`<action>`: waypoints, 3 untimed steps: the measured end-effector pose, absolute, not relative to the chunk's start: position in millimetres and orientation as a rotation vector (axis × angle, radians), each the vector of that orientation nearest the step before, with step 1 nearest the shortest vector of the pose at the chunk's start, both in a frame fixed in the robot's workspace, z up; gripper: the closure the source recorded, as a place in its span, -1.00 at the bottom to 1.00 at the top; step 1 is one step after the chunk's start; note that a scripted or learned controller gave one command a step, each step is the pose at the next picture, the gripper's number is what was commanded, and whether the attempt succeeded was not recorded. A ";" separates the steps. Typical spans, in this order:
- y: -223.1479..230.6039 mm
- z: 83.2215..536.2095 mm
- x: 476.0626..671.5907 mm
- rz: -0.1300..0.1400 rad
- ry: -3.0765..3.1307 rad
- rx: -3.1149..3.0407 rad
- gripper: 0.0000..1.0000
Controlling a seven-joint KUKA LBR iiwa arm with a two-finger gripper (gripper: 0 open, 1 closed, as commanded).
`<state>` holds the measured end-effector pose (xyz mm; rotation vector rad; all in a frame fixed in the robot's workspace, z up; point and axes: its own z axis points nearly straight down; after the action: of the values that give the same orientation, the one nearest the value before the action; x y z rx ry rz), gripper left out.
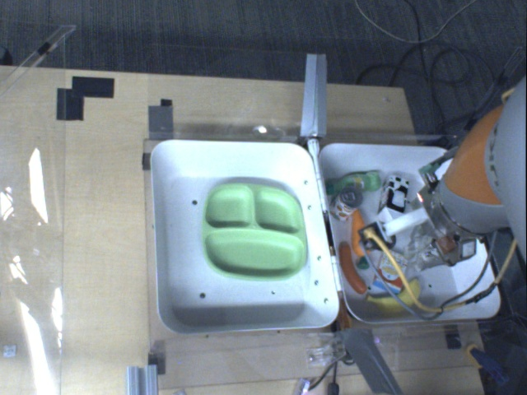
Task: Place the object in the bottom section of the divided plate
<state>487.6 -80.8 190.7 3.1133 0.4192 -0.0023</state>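
A green divided plate (252, 228) lies in the middle of the left bin (177, 295), with two small sections at the top and one wide bottom section (251, 252) that holds nothing. My gripper (418, 252) hangs low over the right bin (461, 299), above the clutter at its middle. No object shows between its fingers. The grey arm with its orange band (486, 164) reaches in from the right.
The right bin holds a green object (356, 183), a grey round piece (349, 197), a black-and-white item (398, 192), an orange carrot-like piece (357, 229), a reddish-brown sausage (352, 271) and a yellow banana-like piece (394, 301). A metal divider (314, 97) stands between the bins.
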 end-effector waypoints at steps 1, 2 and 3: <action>8.5 210.6 522.4 0.000 0.583 3.087 1.00; -8.8 211.3 566.6 0.000 0.345 3.122 1.00; 92.1 205.5 599.9 0.005 0.322 3.126 1.00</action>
<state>599.9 92.1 205.5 3.1258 0.3216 0.0046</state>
